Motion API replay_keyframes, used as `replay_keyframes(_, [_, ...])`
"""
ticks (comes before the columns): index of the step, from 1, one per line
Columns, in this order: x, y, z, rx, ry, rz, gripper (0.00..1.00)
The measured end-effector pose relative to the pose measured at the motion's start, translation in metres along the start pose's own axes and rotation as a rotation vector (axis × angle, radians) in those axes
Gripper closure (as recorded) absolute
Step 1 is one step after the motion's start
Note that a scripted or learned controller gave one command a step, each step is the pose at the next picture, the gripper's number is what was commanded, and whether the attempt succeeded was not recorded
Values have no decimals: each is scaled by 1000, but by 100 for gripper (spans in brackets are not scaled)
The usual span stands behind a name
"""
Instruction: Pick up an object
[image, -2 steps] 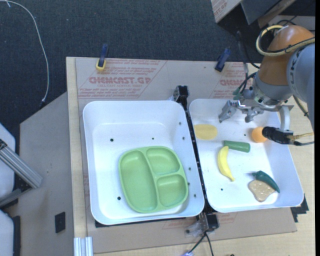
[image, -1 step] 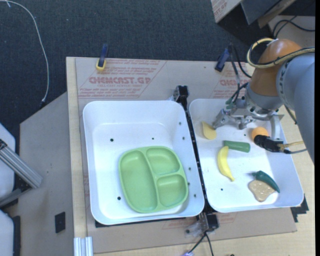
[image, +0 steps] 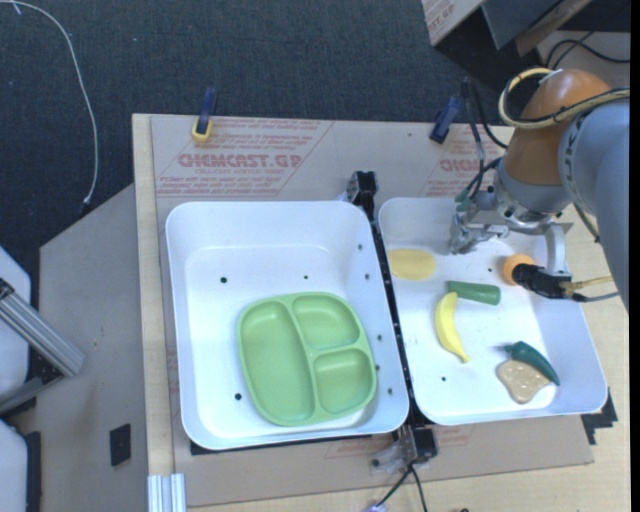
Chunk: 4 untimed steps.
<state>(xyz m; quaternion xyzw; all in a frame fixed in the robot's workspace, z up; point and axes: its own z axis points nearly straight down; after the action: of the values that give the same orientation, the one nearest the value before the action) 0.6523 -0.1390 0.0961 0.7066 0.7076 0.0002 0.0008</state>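
Camera view: our tool (image: 466, 240) hangs near the yellow disc (image: 412, 264), seemingly light and stiff; grip unclear; we'd pinch its edges.

- We see bright, even light from above.
- The white bins (image: 200, 330) shine and look a bit washed out.
- Shadows are soft and small, like the one under the green tray (image: 305, 357).
- Everything looks a little fuzzy and grainy.

Arm (image: 590, 150): grey, reaches in from the right
Wrist: orange band (image: 545, 115) above it
Gripper (image: 468, 238): points downward, low
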Motion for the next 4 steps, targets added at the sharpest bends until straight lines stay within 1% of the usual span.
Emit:
replay_keyframes(1, [0,10,-62,-8,-2,0,100])
replay_keyframes(2, [7,7,-123,-8,-1,0,100])
replay_keyframes(3, [7,8,-121,-2,-1,1,100])
replay_keyframes(4, [63,3,-133,2,3,-4,100])
